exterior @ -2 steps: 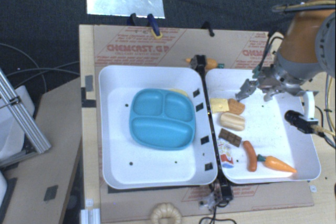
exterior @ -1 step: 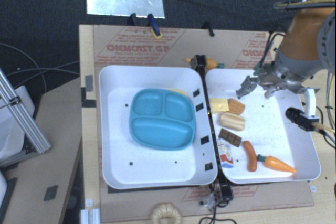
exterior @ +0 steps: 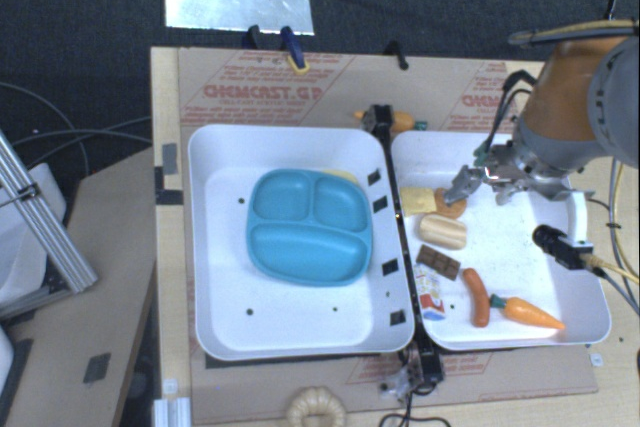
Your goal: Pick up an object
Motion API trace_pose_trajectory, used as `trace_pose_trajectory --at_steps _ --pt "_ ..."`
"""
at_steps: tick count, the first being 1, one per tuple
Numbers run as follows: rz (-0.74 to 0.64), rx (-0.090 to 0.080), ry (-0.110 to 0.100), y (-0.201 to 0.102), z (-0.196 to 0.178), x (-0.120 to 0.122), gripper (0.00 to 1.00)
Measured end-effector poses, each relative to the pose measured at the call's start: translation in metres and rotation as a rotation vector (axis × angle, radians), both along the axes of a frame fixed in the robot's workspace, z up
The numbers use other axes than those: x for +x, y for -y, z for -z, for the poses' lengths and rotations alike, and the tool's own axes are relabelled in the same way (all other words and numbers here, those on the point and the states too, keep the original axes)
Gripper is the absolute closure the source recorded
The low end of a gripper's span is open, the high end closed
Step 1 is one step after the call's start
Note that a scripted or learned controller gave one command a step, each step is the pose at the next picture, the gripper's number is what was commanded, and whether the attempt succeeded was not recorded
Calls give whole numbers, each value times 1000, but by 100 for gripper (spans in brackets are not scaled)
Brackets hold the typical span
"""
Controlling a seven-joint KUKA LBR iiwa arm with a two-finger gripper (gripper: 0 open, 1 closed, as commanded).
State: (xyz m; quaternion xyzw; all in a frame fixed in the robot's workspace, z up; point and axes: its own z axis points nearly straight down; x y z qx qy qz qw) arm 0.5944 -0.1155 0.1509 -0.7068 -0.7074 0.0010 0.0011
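My gripper (exterior: 483, 189) hangs over the back left part of the right bin (exterior: 590, 300). It is open, with nothing between its fingers. One fingertip (exterior: 461, 186) is just above a small orange-brown piece (exterior: 450, 208). Beside that piece lies a pale yellow wedge (exterior: 417, 202). A bread roll (exterior: 442, 232) sits in front of them, then a chocolate bar (exterior: 437, 262). Further forward lie a red-and-white packet (exterior: 430, 300), a sausage (exterior: 477, 297) and a carrot (exterior: 530, 313).
The left bin (exterior: 225, 315) holds a blue divided plate (exterior: 310, 225). A black divider (exterior: 398, 235) runs between the bins. A black fitting (exterior: 558, 247) on the arm's cabling hangs over the right bin's right side. A yellow item (exterior: 400, 121) lies behind the bins.
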Motion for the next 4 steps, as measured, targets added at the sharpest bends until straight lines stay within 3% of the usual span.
trace_pose_trajectory --at_steps 1,2,3,4 --pt "1 0 1 10 54 0 0" --pt "-1 2 7 9 62 3 0" --pt "-1 1 15 9 50 5 100" --pt "-3 -1 8 12 7 6 100"
